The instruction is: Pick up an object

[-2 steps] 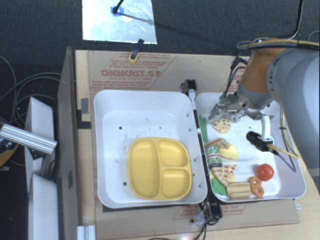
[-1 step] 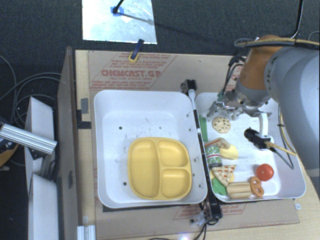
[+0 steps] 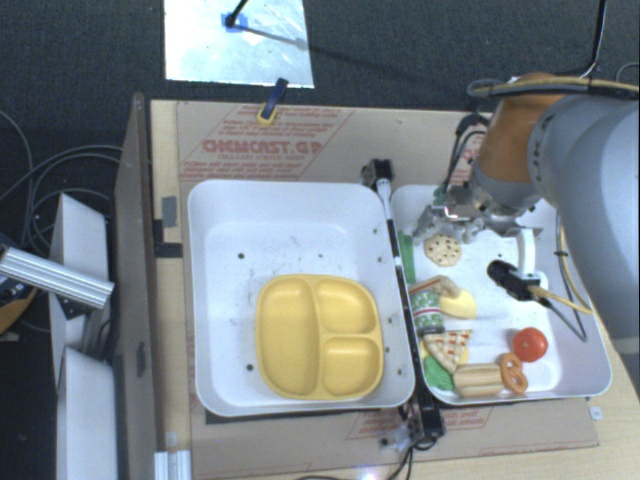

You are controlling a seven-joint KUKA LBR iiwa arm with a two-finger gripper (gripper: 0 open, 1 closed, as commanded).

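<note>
A round speckled cracker [image 3: 442, 250] lies in the right bin [image 3: 590, 368] just below the gripper [image 3: 455, 224], which hangs low over it; whether it is open I cannot tell. Further out sits a tomato [image 3: 529, 344], and leftward a yellow divided tray [image 3: 320, 335].

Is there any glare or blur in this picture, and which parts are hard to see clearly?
In the camera view, the shiny sheet on the dark floor gives strong glare; the white bins are bright, almost washed out, with soft shadows; the arm near the camera looks large and slightly soft; the yellow tray is fairly sharp, and the small toy foods are coarse in detail.
</note>
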